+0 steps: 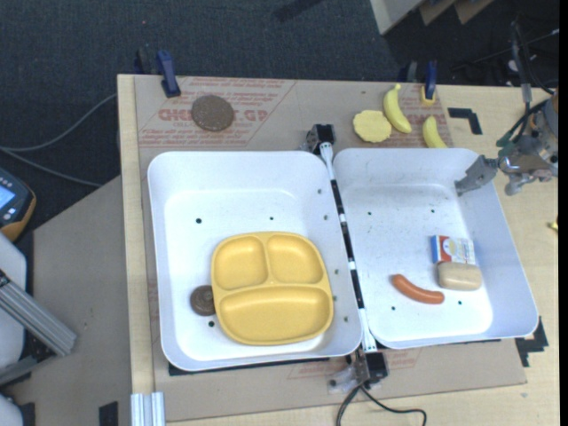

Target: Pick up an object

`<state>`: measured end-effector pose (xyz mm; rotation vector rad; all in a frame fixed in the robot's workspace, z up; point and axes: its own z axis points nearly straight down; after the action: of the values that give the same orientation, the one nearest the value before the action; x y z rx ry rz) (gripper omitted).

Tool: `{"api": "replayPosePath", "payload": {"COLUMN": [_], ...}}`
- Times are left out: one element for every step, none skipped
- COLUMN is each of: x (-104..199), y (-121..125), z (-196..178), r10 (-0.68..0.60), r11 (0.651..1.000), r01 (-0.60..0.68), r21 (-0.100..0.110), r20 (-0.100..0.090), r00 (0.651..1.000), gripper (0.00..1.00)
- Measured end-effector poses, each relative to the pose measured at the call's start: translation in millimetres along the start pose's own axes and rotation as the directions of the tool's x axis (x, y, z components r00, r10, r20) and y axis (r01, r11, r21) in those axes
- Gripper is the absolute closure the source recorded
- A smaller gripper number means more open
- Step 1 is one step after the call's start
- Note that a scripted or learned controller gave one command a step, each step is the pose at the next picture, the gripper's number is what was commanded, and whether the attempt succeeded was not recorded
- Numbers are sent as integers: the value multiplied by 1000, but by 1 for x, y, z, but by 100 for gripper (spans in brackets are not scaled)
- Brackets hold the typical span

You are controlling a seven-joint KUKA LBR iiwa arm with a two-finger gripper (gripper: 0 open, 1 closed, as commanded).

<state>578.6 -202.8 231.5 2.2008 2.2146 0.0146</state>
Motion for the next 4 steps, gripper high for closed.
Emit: {"api": "replayPosePath", "payload": {"x": [33,72,84,112], "y": [-49,-10,-76,-103], "z": [105,-17,119,146], "r10": [7,-1,9,6], "r11": [999,1000,999,1000], "r01": [-6,1,-8,-6], "r21": [33,4,38,25], "r20": [-12,-5,-12,-9], "r00": [1000,1000,1000,1000], "gripper": [0,0,0,0]}}
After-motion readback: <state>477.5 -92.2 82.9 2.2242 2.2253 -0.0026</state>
